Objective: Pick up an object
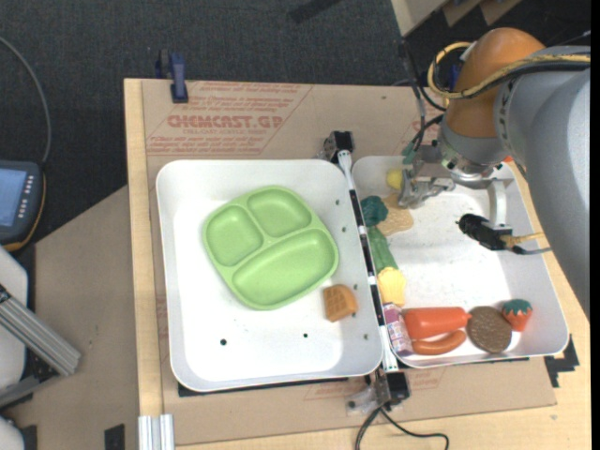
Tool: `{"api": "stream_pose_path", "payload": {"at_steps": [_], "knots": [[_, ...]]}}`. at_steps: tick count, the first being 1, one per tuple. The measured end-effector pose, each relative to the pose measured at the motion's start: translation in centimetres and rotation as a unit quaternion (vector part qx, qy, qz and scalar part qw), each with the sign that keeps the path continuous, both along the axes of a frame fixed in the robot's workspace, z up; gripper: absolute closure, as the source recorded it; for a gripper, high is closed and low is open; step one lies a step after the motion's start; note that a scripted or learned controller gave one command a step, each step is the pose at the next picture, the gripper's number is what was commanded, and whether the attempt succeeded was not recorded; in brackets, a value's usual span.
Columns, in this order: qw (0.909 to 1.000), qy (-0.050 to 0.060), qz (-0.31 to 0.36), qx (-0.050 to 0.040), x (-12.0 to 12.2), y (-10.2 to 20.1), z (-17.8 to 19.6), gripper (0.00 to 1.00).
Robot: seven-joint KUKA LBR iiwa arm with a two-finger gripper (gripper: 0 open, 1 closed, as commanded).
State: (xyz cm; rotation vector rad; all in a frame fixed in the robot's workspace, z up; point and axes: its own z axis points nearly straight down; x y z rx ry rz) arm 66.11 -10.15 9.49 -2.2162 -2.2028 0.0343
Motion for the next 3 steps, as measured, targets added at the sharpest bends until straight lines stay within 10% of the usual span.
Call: {"api": "stream_pose_path", "payload": {"at_steps": [1,2,3], "knots": [[1.0000,-0.001,0.000,-0.0005,0.1,0.0,0.0,0.00],[0.9999,-0.015,0.000,0.0014,-2.5,-7.1,-0.8,0.00],[0.9999,-0.014,-0.001,0.0015,-13.0,-9.5,-0.7,0.00]]}}
